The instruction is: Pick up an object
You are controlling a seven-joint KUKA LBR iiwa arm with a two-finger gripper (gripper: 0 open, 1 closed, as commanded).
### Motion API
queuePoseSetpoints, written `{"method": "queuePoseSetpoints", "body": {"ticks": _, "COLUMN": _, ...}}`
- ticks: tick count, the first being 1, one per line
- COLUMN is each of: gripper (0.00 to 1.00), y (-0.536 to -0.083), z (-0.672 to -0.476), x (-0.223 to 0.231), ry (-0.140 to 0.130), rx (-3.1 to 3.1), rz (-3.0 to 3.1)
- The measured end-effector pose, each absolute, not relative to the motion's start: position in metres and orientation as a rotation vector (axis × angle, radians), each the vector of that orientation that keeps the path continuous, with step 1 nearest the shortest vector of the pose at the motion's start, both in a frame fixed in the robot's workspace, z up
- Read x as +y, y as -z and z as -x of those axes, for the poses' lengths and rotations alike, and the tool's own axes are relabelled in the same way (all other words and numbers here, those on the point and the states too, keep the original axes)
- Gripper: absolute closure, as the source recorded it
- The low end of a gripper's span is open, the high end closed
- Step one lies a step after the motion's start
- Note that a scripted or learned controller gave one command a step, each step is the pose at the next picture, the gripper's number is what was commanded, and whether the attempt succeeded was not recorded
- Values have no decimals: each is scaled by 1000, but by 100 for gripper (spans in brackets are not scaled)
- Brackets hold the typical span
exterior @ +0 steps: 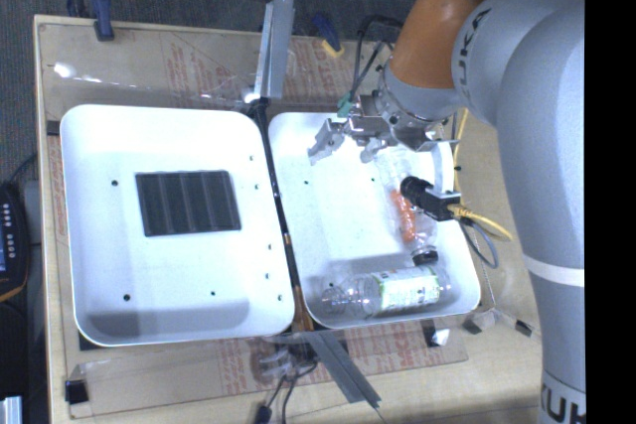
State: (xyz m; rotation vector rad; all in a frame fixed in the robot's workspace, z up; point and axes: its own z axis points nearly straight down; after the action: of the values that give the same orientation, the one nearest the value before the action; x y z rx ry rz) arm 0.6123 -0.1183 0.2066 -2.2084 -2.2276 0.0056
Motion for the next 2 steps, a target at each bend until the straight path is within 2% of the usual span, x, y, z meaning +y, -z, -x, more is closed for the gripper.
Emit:
{"method": "queuePoseSetpoints", "body": {"ticks": 1, "gripper": 0, "y": -143, "z": -573, "x": -109, "ry": -7, "rx": -2088, "rz": 2341}}
{"method": "queuePoseSetpoints", "body": {"ticks": 2, "gripper": 0, "y": -246, "z": -575, "x": -178, "ry": -1, "rx": -1868, "rz": 2524}}
